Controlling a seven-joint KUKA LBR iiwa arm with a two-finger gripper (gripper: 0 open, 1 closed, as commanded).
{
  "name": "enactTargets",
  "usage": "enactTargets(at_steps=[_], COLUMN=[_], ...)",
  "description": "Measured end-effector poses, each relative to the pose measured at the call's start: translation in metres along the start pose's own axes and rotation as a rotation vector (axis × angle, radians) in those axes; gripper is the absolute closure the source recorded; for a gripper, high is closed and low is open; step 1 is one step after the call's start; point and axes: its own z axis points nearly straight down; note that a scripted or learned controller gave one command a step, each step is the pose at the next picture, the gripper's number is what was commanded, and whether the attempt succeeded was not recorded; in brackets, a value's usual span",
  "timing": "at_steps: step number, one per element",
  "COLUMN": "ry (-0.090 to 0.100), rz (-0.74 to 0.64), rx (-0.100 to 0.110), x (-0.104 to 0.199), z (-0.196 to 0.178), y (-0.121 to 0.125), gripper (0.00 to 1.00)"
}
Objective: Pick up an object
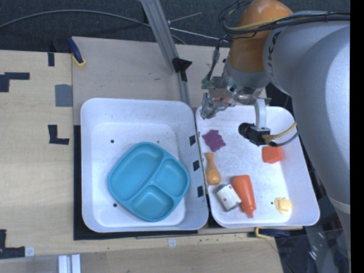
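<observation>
My gripper [208, 110] hangs over the back left corner of the right bin [296, 209], just above and behind a flat purple piece [214, 139]. Nothing shows between its fingers. Further forward in that bin lie a tan pear-shaped toy [211, 169], an orange carrot-like bottle [245, 193], a small white block [228, 197], an orange-red cube [272, 154] and a small yellow toy [282, 205].
The left bin [94, 152] holds a blue three-compartment plate [149, 180]. A grey metal pole [162, 24] slants down to the bins' shared back edge. The arm's bulk covers the right bin's back right, with a black cable fitting [253, 133] hanging over it.
</observation>
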Motion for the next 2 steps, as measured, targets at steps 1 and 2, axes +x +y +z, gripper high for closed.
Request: enactTargets(at_steps=[1,2], ry=[0.0,0.0], rz=[0.001,-0.001], rx=[0.0,0.0], x=[0.046,0.102], z=[-0.002,0.001], y=[0.0,0.004], gripper=[1.0,1.0])
